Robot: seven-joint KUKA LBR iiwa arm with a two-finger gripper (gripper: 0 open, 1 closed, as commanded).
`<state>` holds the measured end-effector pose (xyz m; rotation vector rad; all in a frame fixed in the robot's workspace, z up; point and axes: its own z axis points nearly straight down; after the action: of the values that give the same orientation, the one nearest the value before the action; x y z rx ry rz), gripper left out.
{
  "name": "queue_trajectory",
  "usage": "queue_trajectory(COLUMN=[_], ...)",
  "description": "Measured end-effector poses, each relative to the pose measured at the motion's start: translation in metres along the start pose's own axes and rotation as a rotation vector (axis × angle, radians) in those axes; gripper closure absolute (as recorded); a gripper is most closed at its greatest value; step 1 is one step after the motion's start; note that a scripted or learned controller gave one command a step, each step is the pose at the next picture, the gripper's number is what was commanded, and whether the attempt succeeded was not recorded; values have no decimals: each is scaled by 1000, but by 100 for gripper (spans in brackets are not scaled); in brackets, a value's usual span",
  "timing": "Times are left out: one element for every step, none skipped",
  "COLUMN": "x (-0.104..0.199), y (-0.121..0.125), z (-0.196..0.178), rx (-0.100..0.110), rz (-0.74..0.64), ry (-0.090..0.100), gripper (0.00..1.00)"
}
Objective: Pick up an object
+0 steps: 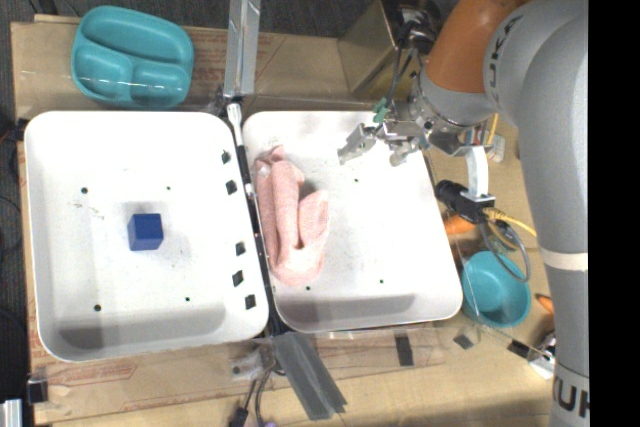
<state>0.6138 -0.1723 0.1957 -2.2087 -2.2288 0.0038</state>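
Camera view: gripper point(378, 147) hangs upper centre-right over right bin point(420, 290), fingers spread, holding nothing. Cloth point(290, 220) lies at bin's left wall; cube point(146, 230) in left bin point(60, 315). Risk: cloth hugs wall, finger may strike rim; limp fabric could slip.

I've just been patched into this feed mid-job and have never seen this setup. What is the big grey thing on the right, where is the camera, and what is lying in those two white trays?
The big grey shape with the orange band is a robot arm, reaching in from the right. Its gripper, a two-finger claw, hangs over the upper part of the right bin with its fingers apart and nothing between them. The single camera is fixed above the bench, looking down at a slant. In the right bin lies a crumpled pink cloth, near the left wall. In the left bin sits a small blue cube. A teal divided tray rests on the bench above the left bin, and a teal cup beside the right bin.
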Motion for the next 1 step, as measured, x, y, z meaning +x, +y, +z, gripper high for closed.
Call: queue_trajectory(x=[53], y=[-38], z=[96], rx=[-1], rz=[-188], ry=[0], gripper=[0])
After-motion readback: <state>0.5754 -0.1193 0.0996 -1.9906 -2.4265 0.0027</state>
